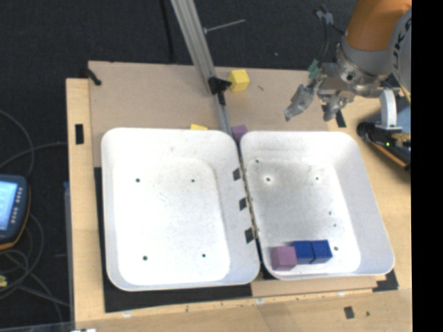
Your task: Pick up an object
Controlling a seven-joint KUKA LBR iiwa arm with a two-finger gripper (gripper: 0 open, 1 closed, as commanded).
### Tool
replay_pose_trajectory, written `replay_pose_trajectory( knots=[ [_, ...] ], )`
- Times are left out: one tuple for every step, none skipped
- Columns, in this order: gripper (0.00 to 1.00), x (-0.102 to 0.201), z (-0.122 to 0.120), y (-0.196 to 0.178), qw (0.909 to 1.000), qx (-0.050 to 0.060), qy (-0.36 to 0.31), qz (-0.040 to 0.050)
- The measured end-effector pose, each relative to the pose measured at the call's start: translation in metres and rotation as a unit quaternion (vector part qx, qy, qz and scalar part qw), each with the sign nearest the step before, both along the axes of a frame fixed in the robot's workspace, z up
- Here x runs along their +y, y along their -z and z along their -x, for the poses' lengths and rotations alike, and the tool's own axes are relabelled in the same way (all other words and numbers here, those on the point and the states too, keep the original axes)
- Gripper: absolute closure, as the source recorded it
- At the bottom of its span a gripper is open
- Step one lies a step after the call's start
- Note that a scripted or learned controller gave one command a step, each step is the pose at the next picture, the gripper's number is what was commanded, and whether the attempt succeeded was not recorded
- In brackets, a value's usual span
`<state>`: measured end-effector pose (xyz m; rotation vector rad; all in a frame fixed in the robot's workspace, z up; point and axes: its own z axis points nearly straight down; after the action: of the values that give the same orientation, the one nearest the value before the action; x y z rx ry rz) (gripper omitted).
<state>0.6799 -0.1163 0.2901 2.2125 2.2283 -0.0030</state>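
Here, your blue block (311, 251) sits touching a purple block (283, 257) at the near edge of the right bin (367, 206). The gripper (315, 104) hangs above the bin's far rim, fingers apart, nothing between them.

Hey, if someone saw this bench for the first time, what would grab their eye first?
Probably the orange-banded arm at upper right, its end effector hanging above the bench beyond the right bin. Next, the blue block and purple block side by side at that bin's near edge, and a yellow block behind both bins.
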Motion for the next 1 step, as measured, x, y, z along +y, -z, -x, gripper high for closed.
replay_pose_trajectory(
  knots=[
    [0.0,0.0471,0.018,0.0984,1.0,0.004,0.001,-0.0016]
  ],
)
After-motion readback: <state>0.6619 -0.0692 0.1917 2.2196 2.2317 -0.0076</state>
